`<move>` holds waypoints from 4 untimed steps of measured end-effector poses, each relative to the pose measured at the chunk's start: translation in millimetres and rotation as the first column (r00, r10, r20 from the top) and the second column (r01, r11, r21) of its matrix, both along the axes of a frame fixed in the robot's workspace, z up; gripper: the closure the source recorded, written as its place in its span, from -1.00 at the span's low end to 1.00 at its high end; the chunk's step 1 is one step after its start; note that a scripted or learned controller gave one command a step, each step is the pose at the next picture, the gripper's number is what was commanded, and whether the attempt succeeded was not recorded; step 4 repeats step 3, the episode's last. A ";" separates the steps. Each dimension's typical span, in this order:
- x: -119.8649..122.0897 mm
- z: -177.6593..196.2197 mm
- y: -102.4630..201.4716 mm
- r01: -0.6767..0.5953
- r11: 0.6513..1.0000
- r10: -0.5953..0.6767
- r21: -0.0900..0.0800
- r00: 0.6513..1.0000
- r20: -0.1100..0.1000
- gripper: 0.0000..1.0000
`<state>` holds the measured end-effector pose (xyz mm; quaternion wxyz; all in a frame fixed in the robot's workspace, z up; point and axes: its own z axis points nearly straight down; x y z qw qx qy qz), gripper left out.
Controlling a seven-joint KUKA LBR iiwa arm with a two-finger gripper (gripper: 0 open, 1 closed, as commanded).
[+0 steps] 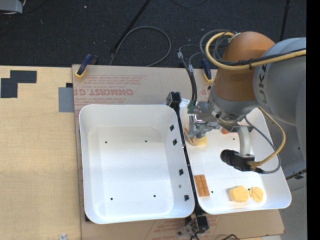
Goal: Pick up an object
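Note:
My gripper (196,132) hangs low over the left side of the right bin (272,204), close to the divider between the bins. Right beneath it lies a pale yellow object (200,141), with a bit of orange showing at its left. The arm's wrist hides the fingers from above. Further forward in the same bin lie an orange waffle-like block (201,184) and two yellow lumps (239,194) (256,193) side by side. A small red-orange piece (226,131) peeks out by the wrist.
The left bin (87,149) sits beside the right one, sharing a black clipped divider (181,149). A black cable fitting (238,160) hangs over the right bin's middle. Cardboard underlies both bins on the wooden bench.

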<state>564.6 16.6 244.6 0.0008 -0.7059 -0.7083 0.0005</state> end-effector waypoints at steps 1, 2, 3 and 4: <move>19.8 3.0 43.8 0.001 1.000 -0.001 -0.001 1.000 0.001 1.00; 33.0 -10.5 91.1 0.001 1.000 -0.001 0.000 1.000 0.000 1.00; 33.0 -9.7 90.0 0.003 1.000 -0.003 -0.001 1.000 0.001 -1.00; 33.0 -9.7 90.0 0.003 1.000 -0.003 -0.001 1.000 0.001 -1.00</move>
